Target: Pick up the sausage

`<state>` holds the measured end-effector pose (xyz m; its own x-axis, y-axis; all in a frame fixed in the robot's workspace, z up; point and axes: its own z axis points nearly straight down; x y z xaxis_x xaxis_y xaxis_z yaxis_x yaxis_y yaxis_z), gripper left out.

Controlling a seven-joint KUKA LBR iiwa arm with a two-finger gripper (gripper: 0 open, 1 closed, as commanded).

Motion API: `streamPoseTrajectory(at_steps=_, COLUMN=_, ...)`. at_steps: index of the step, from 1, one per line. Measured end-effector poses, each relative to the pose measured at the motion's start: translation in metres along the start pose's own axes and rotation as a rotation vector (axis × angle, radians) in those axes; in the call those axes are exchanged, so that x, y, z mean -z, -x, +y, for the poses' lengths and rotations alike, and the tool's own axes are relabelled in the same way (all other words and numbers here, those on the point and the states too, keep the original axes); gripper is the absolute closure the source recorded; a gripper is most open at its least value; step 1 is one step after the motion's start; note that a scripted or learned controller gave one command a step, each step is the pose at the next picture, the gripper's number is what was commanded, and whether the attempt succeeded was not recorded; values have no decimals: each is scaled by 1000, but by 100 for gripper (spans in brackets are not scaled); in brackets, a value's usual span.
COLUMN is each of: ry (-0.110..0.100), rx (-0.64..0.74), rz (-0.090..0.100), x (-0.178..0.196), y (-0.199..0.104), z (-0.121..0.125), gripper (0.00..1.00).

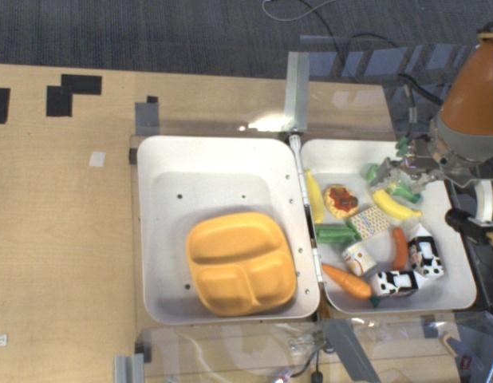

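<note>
while the claw (402,166) is hanging over the back of the right bin (462,298), i cannot tell how it is set. the sausage (400,248) is lying below it, between a banana (394,206) and a cow toy (426,255), squeezed in tight.

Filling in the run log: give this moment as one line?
gripper above right bin's far side | sausage lying in bin, ungrasped | yellow tray in left bin

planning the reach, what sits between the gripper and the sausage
In the camera view, a yellow banana lies between the gripper and the red sausage.
</note>
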<state>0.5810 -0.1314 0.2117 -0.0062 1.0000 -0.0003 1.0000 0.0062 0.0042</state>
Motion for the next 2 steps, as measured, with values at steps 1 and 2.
streamPoseTrajectory(at_steps=1, ry=-1, rx=139, rz=1, x=-81, y=-50, z=27, gripper=0)
streamPoseTrajectory(at_steps=2, ry=0, rx=-116, rz=2, x=-26, y=-142, z=-26, gripper=0)
